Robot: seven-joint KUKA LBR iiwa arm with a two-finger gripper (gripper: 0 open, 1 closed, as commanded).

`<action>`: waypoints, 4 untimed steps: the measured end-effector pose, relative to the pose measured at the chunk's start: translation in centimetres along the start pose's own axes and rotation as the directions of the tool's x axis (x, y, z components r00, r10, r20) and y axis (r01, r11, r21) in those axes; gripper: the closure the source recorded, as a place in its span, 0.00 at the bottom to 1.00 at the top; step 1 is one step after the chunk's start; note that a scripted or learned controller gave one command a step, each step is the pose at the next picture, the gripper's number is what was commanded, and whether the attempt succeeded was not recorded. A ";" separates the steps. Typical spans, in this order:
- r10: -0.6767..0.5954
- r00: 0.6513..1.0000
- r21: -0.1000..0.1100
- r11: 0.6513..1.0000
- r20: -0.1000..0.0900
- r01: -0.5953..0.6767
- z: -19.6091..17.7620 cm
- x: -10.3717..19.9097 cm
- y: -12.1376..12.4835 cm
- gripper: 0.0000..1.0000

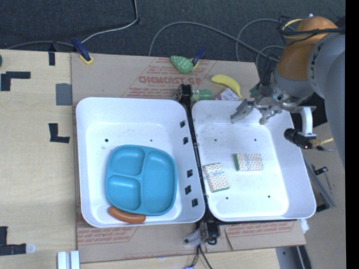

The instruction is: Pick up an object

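since nothing is seen between the fingers, the pick is judged not yet started: the gripper is held above the far edge of the right bin, with its two fingers spread wide and no object under them. an approach step is taken to be in hand. two candidate objects are found in the right bin: a speckled green sponge near the middle, and a second speckled packet lying close to the bin's left wall, both flat on the floor and apart from each other. either could be taken as the task's thing; the sponge is nearer the gripper and well clear of the walls, so it is judged the easier target. for the next move, the gripper would need to be carried toward the camera-near side, centred over the sponge, lowered with the jaws kept wide, then closed across its short side. the packet by the wall is judged riskier, as one finger could be blocked by the rim. in the left bin a blue divided plate is held, with an orange sausage toy lying just beside its near edge. outside the bins, on the cardboard, a yellow banana and a green toy are seen beyond the far rims.
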State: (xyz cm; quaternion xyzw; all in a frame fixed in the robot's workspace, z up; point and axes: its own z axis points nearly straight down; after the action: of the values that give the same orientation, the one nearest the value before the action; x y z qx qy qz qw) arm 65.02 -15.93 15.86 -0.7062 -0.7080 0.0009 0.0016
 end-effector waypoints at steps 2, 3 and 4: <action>0.001 1.000 -0.011 1.000 0.003 -0.001 7.2 1.3 -8.0 0.00; 0.000 1.000 -0.008 1.000 0.001 0.000 7.3 3.8 2.0 0.00; 0.002 1.000 -0.005 1.000 0.002 -0.002 7.3 5.9 -3.0 0.00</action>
State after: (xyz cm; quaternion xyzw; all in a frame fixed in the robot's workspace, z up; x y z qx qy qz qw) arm 61.94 -10.00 8.60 -0.7069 -0.7073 -0.0001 -0.0010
